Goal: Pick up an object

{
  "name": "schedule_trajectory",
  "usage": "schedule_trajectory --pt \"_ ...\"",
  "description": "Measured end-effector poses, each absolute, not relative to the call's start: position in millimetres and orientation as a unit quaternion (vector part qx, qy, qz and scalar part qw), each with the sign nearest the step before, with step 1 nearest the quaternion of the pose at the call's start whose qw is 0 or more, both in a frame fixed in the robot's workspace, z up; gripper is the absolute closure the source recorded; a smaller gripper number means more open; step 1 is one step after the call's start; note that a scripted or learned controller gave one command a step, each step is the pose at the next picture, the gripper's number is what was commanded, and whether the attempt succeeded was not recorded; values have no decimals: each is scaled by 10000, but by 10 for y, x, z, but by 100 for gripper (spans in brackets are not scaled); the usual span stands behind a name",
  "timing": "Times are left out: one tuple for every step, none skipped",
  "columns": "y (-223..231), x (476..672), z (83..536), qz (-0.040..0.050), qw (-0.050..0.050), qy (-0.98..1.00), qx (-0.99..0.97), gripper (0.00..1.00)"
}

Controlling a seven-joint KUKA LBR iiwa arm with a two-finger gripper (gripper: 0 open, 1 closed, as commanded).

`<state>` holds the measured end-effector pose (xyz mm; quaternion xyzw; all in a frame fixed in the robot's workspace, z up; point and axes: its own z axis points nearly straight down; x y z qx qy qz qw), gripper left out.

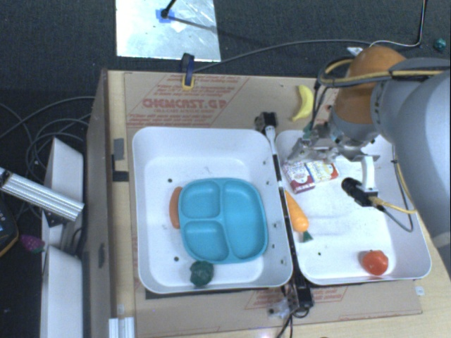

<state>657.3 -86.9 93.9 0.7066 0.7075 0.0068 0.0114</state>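
Note:
My gripper (310, 148) hangs over the far left part of the right bin (409, 259). Directly under and in front of it lies a flat red and white packet (308, 175). An orange carrot (297, 213) lies along that bin's left wall, nearer the front. A red tomato (375, 261) sits at the front right of the same bin. Nothing can be seen between the gripper's fingers.
The left bin (158, 153) holds a blue divided plate (223, 219), an orange piece (174, 207) at the plate's left edge and a green broccoli (201, 273) at the front. A yellow banana (304, 103) lies on the bench behind the right bin.

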Motion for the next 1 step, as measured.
schedule_trajectory --pt "-900 6271 945 88 114 7078 7063 0"
